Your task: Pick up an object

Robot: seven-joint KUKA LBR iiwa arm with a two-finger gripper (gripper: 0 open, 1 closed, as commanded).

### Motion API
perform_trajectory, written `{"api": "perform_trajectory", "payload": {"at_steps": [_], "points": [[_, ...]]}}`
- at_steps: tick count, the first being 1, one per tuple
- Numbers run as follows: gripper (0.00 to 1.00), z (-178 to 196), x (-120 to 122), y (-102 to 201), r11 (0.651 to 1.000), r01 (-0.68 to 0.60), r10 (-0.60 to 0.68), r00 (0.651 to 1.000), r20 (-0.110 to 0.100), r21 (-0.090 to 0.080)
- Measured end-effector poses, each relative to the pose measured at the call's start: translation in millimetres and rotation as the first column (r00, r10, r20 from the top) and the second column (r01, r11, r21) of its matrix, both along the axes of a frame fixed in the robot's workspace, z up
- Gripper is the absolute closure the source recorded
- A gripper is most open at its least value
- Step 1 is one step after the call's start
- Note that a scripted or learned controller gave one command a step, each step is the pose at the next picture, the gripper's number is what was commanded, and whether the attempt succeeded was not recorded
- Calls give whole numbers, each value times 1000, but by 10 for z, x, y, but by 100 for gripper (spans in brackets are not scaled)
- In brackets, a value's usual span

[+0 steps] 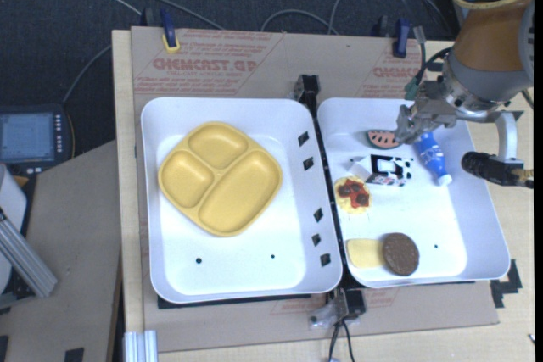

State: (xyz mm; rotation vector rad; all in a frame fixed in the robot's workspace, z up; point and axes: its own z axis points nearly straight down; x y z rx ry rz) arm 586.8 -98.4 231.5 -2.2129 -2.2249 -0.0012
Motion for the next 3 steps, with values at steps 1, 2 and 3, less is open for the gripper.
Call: {"api": "perform_trajectory", "payload": {"at_steps": [1,2,3], "points": [[100,-30,189,528,1000,-1,1,1000,4,-2],[100,-139,226,1093,1000,-1,1,1000,-1,0],[100,-5,279,1664,1000,-2,2,1000,4,0]]}}
